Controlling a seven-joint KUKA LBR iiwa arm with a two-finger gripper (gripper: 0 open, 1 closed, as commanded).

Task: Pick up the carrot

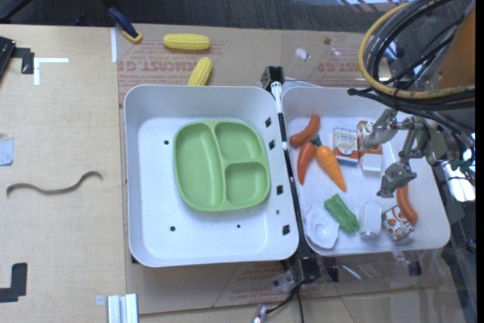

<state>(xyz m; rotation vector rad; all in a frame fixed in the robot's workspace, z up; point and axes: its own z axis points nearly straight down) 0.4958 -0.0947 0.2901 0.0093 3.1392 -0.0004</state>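
The carrot point(331, 166), orange with a small green top, lies tilted in the middle of the right bin point(435, 238). Its tip points toward the bin's front. My gripper point(381, 160) hovers over the right half of that bin, a short way to the right of the carrot and not touching it. Its two fingers point(373, 135) stand spread apart, open, with no carrot between them. A small white block lies below the gap.
Two orange-red peppers point(305, 147) lie just left of the carrot. A small carton point(345, 145), a green vegetable point(341, 212), a white cup point(321, 231), a can point(397, 225) and a sausage point(406, 202) share the right bin. The left bin point(144, 185) holds a green divided plate point(222, 164). Two corn cobs point(189, 43) lie behind it.
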